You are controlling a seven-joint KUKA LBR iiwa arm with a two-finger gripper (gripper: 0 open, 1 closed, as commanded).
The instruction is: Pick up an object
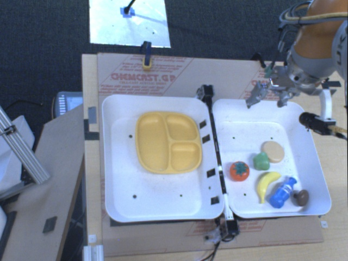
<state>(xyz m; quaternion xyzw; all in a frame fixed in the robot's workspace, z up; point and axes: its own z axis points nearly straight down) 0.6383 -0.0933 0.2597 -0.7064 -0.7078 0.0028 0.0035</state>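
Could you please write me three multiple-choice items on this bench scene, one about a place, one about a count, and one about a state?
1. Where does the yellow divided plate lie?
A. in the left bin
B. in the right bin
C. on the cardboard

2. How many compartments does that plate have?
A. two
B. three
C. five

3. What is the gripper doing?
A. holding the banana
B. holding the blue bottle
C. holding nothing, fingers spread, above the right bin's far edge

Answers:
1. A, since it rests on the left bin.
2. B, one long section and two smaller ones.
3. C, as the banana and blue bottle lie in the right bin, well away from the fingers.
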